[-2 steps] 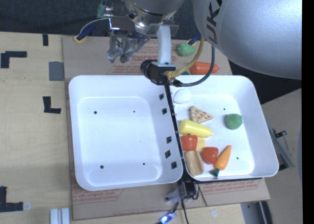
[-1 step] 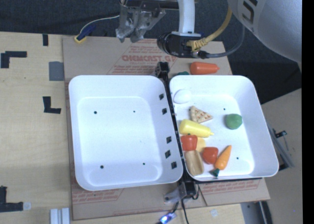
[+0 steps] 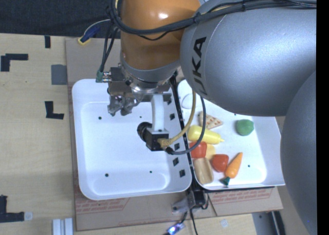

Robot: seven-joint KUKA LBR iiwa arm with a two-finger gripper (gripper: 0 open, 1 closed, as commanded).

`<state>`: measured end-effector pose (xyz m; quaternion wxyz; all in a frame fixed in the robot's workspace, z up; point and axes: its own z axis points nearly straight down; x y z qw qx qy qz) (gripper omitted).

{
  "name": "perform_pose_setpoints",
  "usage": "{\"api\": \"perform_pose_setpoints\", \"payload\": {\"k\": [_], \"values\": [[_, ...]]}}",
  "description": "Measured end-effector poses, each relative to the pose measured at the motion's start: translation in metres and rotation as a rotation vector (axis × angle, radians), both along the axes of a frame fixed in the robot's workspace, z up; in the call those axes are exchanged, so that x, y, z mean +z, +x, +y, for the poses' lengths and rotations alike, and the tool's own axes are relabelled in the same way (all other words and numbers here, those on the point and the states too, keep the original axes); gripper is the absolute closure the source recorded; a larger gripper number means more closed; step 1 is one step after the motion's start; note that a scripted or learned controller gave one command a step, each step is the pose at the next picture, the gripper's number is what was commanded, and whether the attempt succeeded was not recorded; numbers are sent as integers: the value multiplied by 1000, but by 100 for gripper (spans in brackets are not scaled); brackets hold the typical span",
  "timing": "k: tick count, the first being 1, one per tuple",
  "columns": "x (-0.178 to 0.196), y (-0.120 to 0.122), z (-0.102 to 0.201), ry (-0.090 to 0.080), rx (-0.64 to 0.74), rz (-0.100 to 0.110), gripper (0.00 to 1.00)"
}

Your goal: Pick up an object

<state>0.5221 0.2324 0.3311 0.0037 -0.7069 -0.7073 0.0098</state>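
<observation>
- Left bin: white floor with a few small dark dots.
- Gripper: hangs over the far part of the left bin, below the orange band of the arm. From this slant we cannot tell how far it is open. We see no object in it or under it.
- Right bin: all the candidate objects lie here, well apart from the gripper.
  - Bunched against the wall next to the left bin are four pieces. A pale wedge lies farthest from us, with a yellow piece just nearer. A red-orange piece touches the yellow one, and a tan bun lies nearest us.
  - Just right of these, a red piece and a tilted carrot lie side by side.
  - A green ball sits alone, farther right.
- Progress, as we judge it: no grasp has been made. Nothing is lifted, and nothing is gripped that we can see.
- Left to do: cross to the right bin, come down on one piece, close on it and lift.
- Target: the green ball stands clear of the rest and looks the easiest. Going into the bunch by the wall risks nudging a neighbour.
</observation>
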Motion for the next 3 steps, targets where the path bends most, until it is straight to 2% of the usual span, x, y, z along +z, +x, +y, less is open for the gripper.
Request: {"api": "perform_pose_setpoints", "payload": {"k": [1, 2, 3], "values": [[71, 102, 0, 10, -1, -29, 100], [213, 95, 1, 14, 3, -33, 100], [199, 46, -40, 8, 0, -15, 100]]}}
